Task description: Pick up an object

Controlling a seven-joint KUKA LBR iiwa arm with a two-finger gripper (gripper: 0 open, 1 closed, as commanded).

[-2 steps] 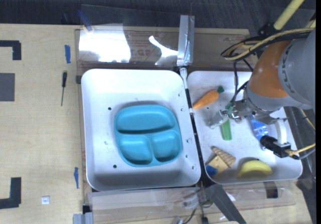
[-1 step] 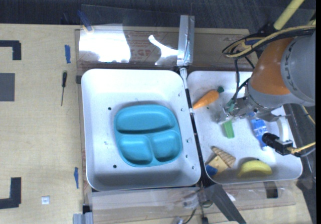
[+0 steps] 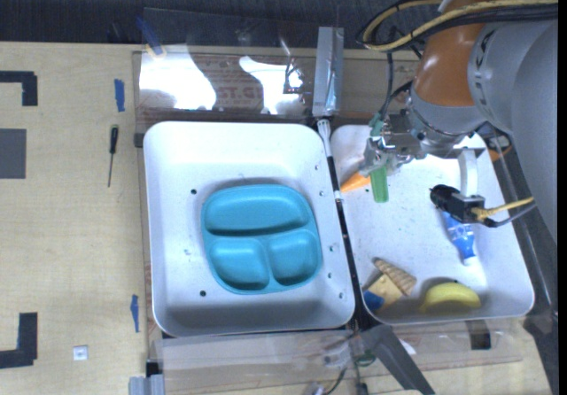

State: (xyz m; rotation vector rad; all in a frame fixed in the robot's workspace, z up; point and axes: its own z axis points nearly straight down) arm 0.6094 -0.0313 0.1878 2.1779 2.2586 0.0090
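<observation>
From the fixed camera above, at a slant: two white bins side by side. Over the far left part of the right bin (image 3: 416,229), the gripper (image 3: 384,154), at the end of the grey arm (image 3: 523,83) reaching in from the right. Impossible to tell how far open, or whether closed on anything. Just below it in the picture, meeting or overlapping its tip, a short green piece (image 3: 380,185), upright in the frame; cannot tell whether gripped or merely lying beneath. Just left of that, close against the bin's left wall, a small orange piece (image 3: 354,181), near the gripper but apart from it. Toward the near edge of the same bin: a tan block (image 3: 392,279) with a small blue thing (image 3: 372,299) beside it, a yellow banana (image 3: 450,296) to their right, and a blue tube (image 3: 463,238) nearer the right side, all well apart from the gripper. In the left bin (image 3: 177,163), a blue divided tray (image 3: 261,236), roughly in the middle.
</observation>
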